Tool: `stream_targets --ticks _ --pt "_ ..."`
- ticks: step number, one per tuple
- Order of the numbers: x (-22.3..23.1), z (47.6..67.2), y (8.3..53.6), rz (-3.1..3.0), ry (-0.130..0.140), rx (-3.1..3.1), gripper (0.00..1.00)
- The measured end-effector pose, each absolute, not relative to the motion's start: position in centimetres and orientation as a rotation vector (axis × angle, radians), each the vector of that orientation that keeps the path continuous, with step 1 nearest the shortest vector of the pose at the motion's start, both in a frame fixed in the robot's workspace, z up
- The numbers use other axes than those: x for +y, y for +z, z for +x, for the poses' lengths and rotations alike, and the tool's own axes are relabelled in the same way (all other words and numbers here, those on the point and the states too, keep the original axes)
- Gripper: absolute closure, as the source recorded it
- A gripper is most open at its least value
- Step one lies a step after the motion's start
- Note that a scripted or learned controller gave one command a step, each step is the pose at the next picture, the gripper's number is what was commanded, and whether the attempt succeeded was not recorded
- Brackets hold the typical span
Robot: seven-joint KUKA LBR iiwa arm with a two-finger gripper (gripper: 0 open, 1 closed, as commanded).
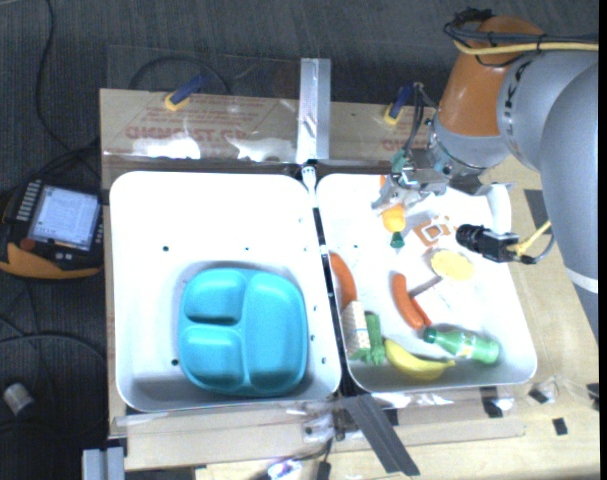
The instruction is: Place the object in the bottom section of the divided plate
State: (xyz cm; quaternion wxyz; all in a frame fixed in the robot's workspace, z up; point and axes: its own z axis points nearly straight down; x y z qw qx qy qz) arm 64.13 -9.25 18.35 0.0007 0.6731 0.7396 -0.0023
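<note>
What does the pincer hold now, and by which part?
It cannot be told: the pincer hangs over the right bin, just above a small orange-yellow piece.

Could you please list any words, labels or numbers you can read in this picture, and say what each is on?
None can be read with confidence.
Cardboard sheet behind the bins: faint reddish print, too blurred to read.
Handheld pendant left of the bench: lit screen, text too small.
Green bottle: label illegible.
Small orange and white card: marking unreadable.
</note>
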Motion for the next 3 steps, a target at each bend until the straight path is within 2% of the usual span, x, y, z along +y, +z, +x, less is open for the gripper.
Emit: stream_targets --ticks 1,2,3 --pt "0.8 61.5 18.5 1.837 -0.001 2.551 1.00" --pt "10.3 57.4 18.3 1.529 -0.001 2.747 1.00" --pt "10.3 57.4 18.3 1.529 -0.001 2.747 0.00"
